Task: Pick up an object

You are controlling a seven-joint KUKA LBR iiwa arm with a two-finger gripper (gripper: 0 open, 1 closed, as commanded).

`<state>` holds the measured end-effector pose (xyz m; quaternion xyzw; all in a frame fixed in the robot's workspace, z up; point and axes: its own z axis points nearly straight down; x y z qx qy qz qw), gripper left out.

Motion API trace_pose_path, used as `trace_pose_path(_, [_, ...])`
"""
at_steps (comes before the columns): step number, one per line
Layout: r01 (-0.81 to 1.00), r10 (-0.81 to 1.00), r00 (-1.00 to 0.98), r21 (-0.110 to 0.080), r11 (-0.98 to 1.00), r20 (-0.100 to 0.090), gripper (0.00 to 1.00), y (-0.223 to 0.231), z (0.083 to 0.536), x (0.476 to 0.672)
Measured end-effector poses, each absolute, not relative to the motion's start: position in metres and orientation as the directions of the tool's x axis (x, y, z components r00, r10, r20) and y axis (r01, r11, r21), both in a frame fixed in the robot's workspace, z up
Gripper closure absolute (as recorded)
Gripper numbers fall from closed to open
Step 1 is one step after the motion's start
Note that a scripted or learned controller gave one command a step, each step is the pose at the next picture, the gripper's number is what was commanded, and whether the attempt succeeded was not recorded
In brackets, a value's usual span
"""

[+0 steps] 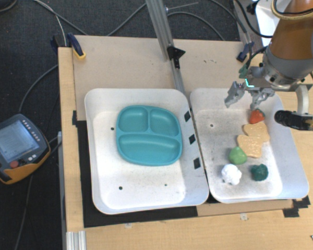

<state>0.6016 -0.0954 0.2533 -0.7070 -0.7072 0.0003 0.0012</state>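
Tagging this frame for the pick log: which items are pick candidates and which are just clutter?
Pick candidates, all in the right bin:
red piece, just under the gripper
tan pieces
light green piece
white piece
dark green piece

Lying about:
teal divided plate in the left bin
handheld pendant off the bench

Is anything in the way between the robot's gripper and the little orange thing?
Nothing visible is. The gripper hangs just above and left of the orange thing in the right bin. The tan pieces lie below the orange thing, on its far side from the gripper.
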Motion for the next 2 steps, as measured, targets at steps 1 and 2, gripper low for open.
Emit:
trace_pose_path(1, [1.000, 1.000, -0.001, 0.000, 0.001, 0.001, 0.00, -0.095, 0.254, 0.602])
trace_pose_path(2, [1.000, 1.000, -0.002, -0.006, 0.002, 0.002, 0.00, -0.089, 0.203, 0.610])
